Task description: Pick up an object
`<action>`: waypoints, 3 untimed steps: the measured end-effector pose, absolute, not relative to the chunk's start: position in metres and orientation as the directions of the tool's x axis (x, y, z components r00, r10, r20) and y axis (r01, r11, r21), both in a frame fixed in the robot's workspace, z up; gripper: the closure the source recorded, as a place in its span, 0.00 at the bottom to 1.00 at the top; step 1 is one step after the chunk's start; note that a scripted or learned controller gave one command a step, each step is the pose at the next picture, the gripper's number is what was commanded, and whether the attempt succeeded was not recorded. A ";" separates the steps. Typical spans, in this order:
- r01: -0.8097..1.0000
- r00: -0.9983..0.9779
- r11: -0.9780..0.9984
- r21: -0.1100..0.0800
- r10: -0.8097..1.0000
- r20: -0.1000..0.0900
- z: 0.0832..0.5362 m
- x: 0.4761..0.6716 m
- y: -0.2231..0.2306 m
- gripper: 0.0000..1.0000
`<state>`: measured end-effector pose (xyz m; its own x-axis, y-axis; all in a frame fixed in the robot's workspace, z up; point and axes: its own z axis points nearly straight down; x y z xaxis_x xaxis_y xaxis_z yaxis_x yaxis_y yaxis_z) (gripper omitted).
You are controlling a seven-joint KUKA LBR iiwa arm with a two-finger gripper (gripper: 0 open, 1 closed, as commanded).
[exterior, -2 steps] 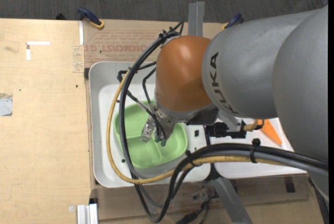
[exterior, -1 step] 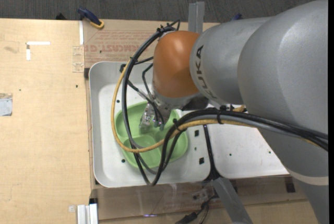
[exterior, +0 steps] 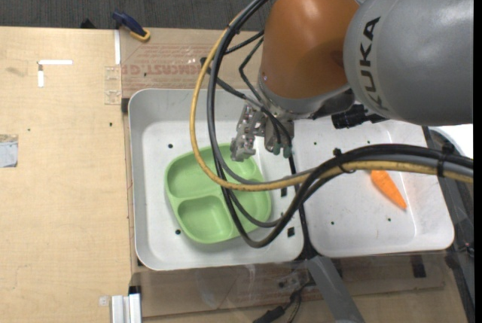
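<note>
A light green divided plate (exterior: 211, 201) lies in the left white bin (exterior: 151, 163), towards its front right. An orange carrot-shaped piece (exterior: 388, 188) lies in the right white bin (exterior: 422, 235). My gripper (exterior: 254, 147) hangs under the orange wrist band, just above the plate's far right rim, near the wall between the two bins. Nothing shows in its grasp. The arm and its cables hide part of the plate's right side.
Yellow and black cables (exterior: 226, 178) loop low across the plate and the divider between the bins. A bare wooden board (exterior: 60, 163) lies left of the bins. A small blue and yellow clamp (exterior: 129, 25) sits at the back edge.
</note>
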<state>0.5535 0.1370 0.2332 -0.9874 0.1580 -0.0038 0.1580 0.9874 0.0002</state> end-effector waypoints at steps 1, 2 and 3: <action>-0.246 -0.969 0.969 0.000 -0.246 -0.003 0.237 0.533 0.189 1.00; -0.746 -0.666 0.666 0.000 -0.746 -0.004 0.296 0.494 0.170 1.00; -0.856 -0.516 0.516 0.001 -0.856 -0.001 0.229 0.486 0.086 1.00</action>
